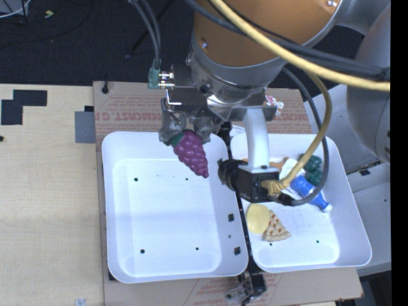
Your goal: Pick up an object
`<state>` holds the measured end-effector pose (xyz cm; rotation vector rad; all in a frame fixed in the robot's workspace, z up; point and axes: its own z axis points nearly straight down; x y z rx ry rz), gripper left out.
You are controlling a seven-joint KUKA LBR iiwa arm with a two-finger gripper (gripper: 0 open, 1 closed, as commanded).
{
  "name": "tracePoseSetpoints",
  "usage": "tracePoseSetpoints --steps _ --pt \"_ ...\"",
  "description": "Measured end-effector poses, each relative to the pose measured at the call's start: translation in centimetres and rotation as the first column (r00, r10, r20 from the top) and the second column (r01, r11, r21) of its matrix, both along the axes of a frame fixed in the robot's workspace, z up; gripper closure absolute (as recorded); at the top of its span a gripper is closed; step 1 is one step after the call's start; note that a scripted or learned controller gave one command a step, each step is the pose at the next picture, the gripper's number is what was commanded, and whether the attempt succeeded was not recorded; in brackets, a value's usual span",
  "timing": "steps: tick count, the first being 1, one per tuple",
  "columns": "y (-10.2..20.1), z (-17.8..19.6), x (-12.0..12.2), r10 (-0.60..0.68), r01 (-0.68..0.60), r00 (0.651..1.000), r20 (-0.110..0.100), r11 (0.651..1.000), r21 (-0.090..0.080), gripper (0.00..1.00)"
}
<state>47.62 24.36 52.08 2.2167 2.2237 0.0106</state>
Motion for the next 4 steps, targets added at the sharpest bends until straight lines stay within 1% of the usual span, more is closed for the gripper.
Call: tracePoseSetpoints --steps 1,2,3,4 --pt "0.1 1.7 1.6 -0.002 0.002 1.0 -0.008 1.0 -0.005 1.0" --pt "-1.5 1.5 7.8 -0.006 0.006 1.0 -0.009 1.0 -0.007 1.0" --pt "0.1 -8.2 1.7 0.001 -0.002 1.0 -0.021 1.0 -0.01 1.0" --pt "0.0 2.3 -0.1 0.0 0.0 1.0 0.0 1.0 0.0 1.0"
